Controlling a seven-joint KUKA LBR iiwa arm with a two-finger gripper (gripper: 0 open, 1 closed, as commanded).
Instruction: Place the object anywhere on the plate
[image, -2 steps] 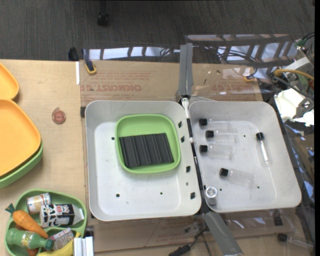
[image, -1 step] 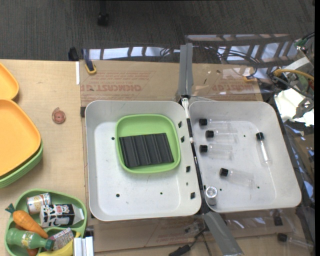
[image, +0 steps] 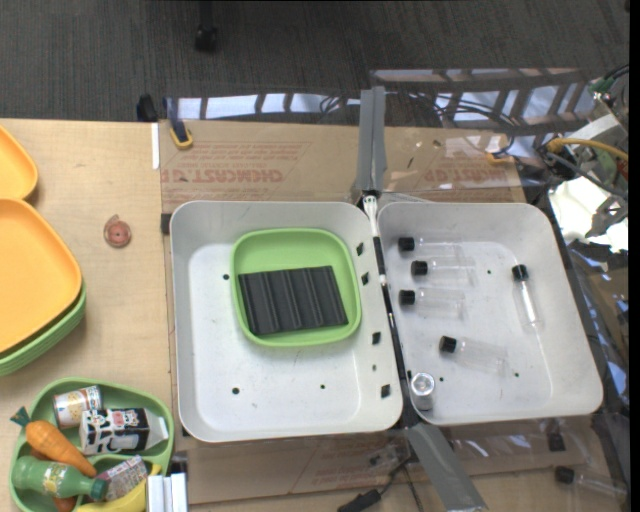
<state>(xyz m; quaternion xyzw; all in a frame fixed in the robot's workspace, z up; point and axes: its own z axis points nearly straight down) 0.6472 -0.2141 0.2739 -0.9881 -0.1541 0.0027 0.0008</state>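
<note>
Clear vials with black caps are scattered in the right bin. Four are laid along the 9-to-3 axis, caps toward 9 o'clock. A fifth vial is laid 11-to-5, cap at 11. A green plate is seated in the left bin.

Green plate lies open from above, vials well apart

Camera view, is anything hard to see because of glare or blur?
In the camera view, lighting is even and soft; the green plate and its dark ridged insert read sharply. The clear vials nearly vanish against the right white bin, with mainly black caps visible. A bright patch is overexposed at right.
</note>
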